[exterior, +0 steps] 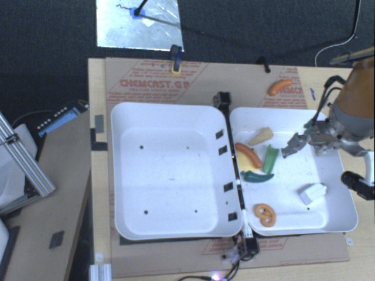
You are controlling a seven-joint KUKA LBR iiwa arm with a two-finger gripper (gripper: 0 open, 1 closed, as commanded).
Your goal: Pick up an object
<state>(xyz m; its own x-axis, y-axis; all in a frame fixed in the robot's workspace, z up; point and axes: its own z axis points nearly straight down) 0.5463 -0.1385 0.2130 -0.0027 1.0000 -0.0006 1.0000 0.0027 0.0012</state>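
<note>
The right bin (337,215) holds several small objects. An orange sausage (248,155) lies by its left wall, with a pale yellow piece (261,136) behind it. A light green piece (270,158) stands next to the sausage, and a dark green pepper (256,177) lies just in front. An orange pretzel (265,214) sits at the front left and a white block (312,192) at the front right. My gripper (296,142) hangs over the middle of this bin, just right of the light green piece, with nothing seen in it.
The left bin (170,119) stands beside the right one, joined by a black hinge strip (231,163). A second orange sausage (280,87) lies outside on the cardboard behind the right bin. A yellow and blue clamp (175,59) sits at the back edge.
</note>
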